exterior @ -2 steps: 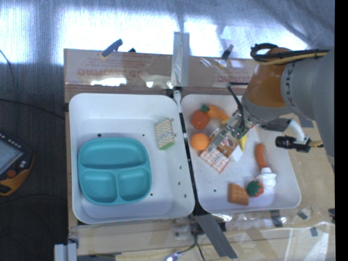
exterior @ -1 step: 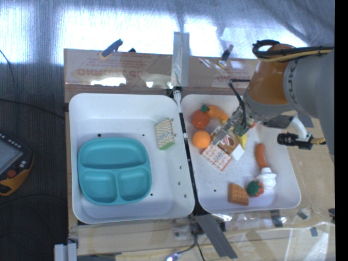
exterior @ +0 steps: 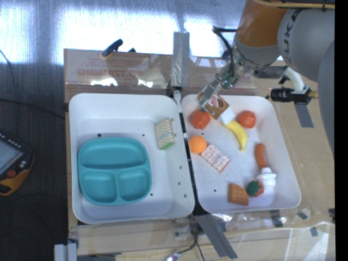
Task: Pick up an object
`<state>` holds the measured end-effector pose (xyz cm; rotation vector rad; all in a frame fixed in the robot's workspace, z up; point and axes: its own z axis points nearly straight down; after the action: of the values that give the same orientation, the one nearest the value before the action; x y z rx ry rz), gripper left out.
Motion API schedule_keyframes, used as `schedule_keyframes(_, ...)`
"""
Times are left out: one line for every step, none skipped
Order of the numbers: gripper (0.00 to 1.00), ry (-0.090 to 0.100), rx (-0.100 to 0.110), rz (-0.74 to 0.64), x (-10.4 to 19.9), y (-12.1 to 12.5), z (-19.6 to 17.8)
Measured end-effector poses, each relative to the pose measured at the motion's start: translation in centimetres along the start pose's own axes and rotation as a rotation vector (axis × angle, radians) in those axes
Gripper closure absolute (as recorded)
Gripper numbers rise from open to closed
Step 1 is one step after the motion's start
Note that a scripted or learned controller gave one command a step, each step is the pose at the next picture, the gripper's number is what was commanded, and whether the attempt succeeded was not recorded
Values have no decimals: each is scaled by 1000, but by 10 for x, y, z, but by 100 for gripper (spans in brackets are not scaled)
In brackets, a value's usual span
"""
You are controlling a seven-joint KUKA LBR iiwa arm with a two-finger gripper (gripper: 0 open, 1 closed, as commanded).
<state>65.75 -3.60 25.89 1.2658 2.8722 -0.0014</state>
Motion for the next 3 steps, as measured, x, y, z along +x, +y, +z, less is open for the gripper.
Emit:
schedule_keyframes(100, 4, 3, 120, 58, -14, 27)
schedule_keyframes(100, 2, 2, 225, 108, 0, -16)
schedule_keyframes(100, 3, 5, 446, 163, -65, -19)
